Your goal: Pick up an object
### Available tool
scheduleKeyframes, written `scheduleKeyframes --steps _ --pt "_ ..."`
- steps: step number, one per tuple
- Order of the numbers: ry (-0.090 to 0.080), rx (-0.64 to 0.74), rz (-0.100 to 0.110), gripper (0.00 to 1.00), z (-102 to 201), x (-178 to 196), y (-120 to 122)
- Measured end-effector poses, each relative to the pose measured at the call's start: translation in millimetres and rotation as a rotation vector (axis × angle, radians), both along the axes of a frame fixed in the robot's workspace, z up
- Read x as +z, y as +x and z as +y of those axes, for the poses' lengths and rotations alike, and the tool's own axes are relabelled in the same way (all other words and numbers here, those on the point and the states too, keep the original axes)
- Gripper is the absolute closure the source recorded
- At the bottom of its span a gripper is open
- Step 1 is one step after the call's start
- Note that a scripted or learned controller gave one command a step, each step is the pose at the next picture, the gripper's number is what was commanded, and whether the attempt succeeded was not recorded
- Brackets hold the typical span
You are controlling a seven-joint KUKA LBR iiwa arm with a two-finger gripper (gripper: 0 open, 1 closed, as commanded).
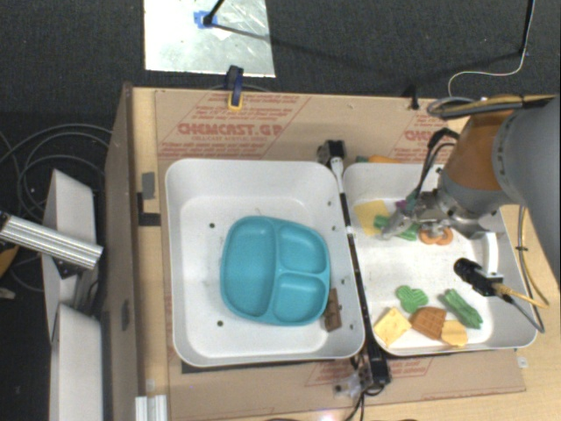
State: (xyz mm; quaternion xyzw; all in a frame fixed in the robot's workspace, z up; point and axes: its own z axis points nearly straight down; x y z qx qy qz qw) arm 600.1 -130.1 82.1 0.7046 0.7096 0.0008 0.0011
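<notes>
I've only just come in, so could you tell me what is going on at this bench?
A grey robot arm reaches in from the right, its gripper low in the right bin, near a yellow piece and a green piece at the far end. Whether it has anything is unclear. More toy food lies at the near end. The left bin holds a blue divided plate.

light: even, overhead, moderately bright
glare: foil sheet [209,24] at far left, white bins [263,182] near washed out
shadows: soft, short
focus: slightly soft, low-res throughout
</notes>
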Motion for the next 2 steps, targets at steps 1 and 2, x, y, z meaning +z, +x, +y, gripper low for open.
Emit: scheduleKeyframes --steps 1,2 --pt "-0.003 -0.009 -0.004 0.0 -18 5 -84" --pt "-0.005 -0.006 -0.009 0.0 2 5 -111"
